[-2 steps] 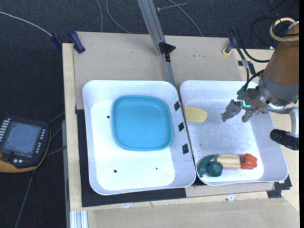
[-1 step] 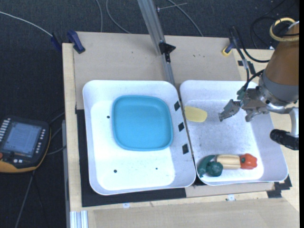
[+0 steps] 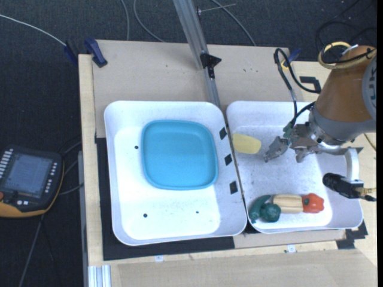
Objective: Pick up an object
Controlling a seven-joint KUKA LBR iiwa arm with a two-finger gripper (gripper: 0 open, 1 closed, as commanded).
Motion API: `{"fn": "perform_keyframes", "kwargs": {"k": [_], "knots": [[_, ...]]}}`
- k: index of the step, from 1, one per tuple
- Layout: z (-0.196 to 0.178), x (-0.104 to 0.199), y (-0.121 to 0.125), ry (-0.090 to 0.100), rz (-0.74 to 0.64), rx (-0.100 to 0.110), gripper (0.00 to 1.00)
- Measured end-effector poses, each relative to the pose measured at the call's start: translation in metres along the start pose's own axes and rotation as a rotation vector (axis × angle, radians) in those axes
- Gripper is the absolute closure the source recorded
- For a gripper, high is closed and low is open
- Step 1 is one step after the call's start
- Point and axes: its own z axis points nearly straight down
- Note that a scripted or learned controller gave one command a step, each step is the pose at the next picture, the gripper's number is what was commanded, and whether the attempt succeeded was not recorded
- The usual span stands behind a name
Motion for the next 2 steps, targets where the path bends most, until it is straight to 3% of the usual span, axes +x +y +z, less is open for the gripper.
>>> {"fn": "perform_keyframes", "kwargs": {"k": [2], "knots": [[0.072, 0.003, -0.009, 0.000, 0.000, -0.003, 0.00]]}}
